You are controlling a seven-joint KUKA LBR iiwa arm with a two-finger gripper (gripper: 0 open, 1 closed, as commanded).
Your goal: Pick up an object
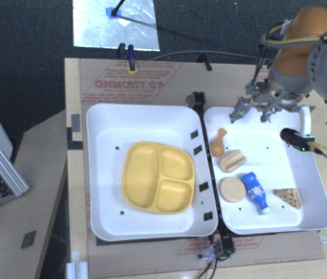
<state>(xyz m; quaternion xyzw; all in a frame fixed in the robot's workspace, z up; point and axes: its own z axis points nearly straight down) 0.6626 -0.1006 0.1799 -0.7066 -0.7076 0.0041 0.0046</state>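
Two shallow white bins sit side by side on the desk (pixel 76 156). The left bin (pixel 105 156) holds a yellow divided plate (pixel 157 177) with three compartments, lying flat near its middle. The right bin (pixel 311 179) holds five small things: an orange toy drumstick (pixel 218 143) near the divider, a hot dog bun (pixel 232 160) just below it, a round tan cookie (pixel 231 189) lower still, a blue bottle (pixel 255 192) lying tilted and touching the cookie's right side, and a pizza slice (pixel 288 197) well apart near the right wall. The hand (pixel 254 111) hovers over the right bin's far rim, its two fingers apart and holding nothing.
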